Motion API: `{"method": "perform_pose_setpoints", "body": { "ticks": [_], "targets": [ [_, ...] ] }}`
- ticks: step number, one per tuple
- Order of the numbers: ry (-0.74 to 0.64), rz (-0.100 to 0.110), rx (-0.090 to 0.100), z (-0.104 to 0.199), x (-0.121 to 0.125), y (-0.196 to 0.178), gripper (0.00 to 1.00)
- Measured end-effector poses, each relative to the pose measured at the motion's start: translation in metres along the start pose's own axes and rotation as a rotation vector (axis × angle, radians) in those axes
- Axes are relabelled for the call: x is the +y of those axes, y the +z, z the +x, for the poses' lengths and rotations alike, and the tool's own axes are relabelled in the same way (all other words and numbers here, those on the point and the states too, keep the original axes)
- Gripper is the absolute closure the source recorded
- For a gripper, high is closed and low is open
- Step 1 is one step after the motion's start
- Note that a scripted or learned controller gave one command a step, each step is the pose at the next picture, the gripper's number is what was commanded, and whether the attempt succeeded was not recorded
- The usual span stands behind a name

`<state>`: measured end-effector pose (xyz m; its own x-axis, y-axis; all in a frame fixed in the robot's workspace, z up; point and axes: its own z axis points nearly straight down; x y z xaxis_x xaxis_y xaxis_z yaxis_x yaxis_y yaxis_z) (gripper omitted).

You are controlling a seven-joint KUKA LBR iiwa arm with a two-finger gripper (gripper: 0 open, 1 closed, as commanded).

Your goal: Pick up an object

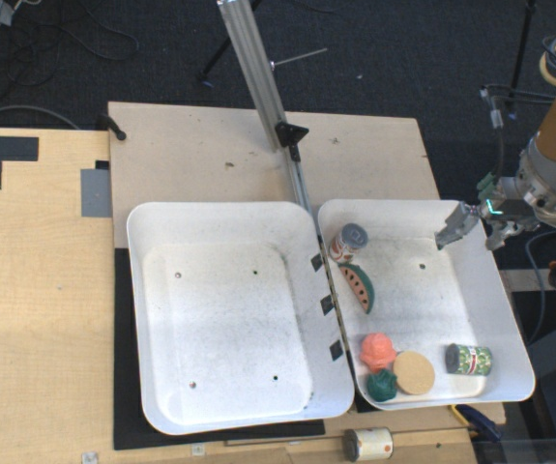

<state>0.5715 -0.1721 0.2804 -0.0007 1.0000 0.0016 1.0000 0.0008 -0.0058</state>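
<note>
On the table [210,153], two white bins [490,288]; the pincer [473,222] hangs over the right bin's far edge, its spread impossible to tell, the watermelon slice [359,288] well to its left.

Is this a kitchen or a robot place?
Probably a robot lab, not a kitchen. A gripper hangs over two white bins on a bench, the right one holding toys like a small can, and cables lie on the floor.

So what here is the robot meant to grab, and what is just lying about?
For the job:
gripper
small bottle
watermelon slice
orange ball
green toy
tan disc
green can
right bin

Lying about:
left bin
metal rail
roll below the bins
</note>
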Motion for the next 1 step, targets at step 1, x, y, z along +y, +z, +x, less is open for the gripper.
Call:
{"method": "perform_pose_setpoints", "body": {
  "ticks": [1],
  "targets": [
    [0.0,-0.003,-0.001,-0.0001,0.0006,-0.0015,0.0]
  ]
}}
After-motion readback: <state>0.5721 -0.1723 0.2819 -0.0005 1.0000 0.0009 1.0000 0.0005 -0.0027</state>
